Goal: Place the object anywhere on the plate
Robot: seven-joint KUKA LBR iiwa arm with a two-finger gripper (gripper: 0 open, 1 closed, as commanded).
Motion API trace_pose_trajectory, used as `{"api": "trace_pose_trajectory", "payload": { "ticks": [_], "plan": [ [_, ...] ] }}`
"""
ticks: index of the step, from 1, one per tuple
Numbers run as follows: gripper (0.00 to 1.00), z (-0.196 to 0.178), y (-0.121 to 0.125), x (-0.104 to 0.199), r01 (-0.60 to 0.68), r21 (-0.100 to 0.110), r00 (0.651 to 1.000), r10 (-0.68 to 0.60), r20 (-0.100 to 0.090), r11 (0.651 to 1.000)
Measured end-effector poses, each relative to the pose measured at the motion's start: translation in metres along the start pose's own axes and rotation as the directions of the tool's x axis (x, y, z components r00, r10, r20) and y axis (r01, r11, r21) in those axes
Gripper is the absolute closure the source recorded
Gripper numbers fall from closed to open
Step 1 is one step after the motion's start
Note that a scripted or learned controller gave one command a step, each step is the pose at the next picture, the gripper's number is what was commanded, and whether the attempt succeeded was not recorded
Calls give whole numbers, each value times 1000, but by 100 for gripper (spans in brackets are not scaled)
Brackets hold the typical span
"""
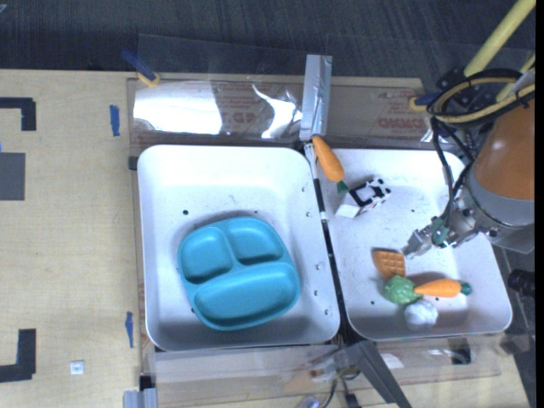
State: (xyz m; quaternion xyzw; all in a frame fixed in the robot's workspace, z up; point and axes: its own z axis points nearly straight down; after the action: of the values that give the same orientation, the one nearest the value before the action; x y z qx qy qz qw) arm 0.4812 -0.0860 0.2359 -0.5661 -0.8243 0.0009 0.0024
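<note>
A blue divided plate (239, 270) lies in the left bin (161, 177). In the right bin (484, 308), my gripper (427, 239) hangs low on the right side, just up and right of an orange waffle-like piece (389, 263). Nothing shows held in it. Below the waffle piece lie a green toy (399, 291), an orange carrot (440, 289) and a small white item (420, 314), close together. A second carrot (327, 161) rests on the divider between the bins at the back. A black-and-white toy (369, 193) sits near it.
The arm's orange band (512, 164) and cables (463, 100) hang over the right bin's right side. A metal bracket (315, 96) and a shiny sheet (212, 109) stand behind the bins. Wooden bench (59, 253) stretches to the left.
</note>
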Motion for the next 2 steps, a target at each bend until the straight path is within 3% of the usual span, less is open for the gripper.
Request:
{"api": "trace_pose_trajectory", "payload": {
  "ticks": [1,2],
  "plan": [
    [100,55,41,95,105,2,994,-105,-1,994],
    [100,4,124,110,275,-4,961,-275,5,961]
  ]
}}
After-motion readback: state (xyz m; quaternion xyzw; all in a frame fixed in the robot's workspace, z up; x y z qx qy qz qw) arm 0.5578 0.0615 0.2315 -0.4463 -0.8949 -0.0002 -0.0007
